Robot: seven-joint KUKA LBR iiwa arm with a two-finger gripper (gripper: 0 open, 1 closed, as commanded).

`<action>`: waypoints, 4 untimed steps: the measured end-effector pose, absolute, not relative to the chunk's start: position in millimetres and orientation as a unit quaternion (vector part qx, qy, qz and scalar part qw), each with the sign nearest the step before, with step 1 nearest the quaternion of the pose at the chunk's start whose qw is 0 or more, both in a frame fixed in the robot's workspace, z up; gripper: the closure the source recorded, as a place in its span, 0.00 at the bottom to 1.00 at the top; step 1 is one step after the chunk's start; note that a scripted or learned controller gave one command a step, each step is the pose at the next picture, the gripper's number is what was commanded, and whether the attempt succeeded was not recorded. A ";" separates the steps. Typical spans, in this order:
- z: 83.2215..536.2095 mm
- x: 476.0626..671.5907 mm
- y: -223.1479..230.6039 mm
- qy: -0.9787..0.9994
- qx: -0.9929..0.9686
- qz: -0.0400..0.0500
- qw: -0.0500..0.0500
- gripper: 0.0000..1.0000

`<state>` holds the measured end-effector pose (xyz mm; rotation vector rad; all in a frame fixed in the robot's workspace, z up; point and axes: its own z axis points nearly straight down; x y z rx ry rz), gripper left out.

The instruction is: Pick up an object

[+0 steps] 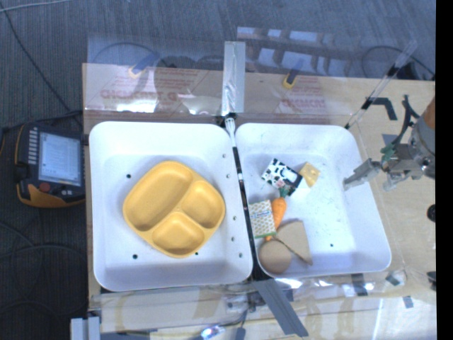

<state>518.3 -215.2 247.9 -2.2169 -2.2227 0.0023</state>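
Nearest the camera, along the lower edge of the view, the front rim of the right bin [368, 264] carries a cluster of small items pressed into its left corner: a tan egg-shaped piece [274, 257], a brown wedge [298, 238] touching it, a checked packet [262, 219] and a small carrot [279, 209] just above. Further back lie a black-and-white patterned block [279, 172] and a yellow cube [309, 173] beside it. The left bin [99, 190] holds a yellow divided tray [174, 207], lying flat at its centre.

The pincer [361, 174] sits at the right bin's right wall, well apart from the cluster — nothing is seen between its parts, and whether it is spread or pressed together cannot be told at this size.

Assessment: no pick has been made. Every candidate object rests on a bin floor. The whole task remains — travel left across the bin, descent onto one item, closure and lift. The yellow cube and patterned block appear the least crowded targets.
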 end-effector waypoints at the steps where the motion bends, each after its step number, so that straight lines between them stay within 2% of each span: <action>1: 256.0 504.6 -223.8 -0.568 -0.823 0.002 0.000 0.00; 2: 146.5 568.2 -166.5 -0.783 -0.623 0.001 0.001 0.00; 3: 105.1 563.6 -219.3 -0.804 -0.594 -0.001 0.003 0.00; 4: 167.1 604.6 -138.5 -0.841 -0.541 0.000 0.000 0.00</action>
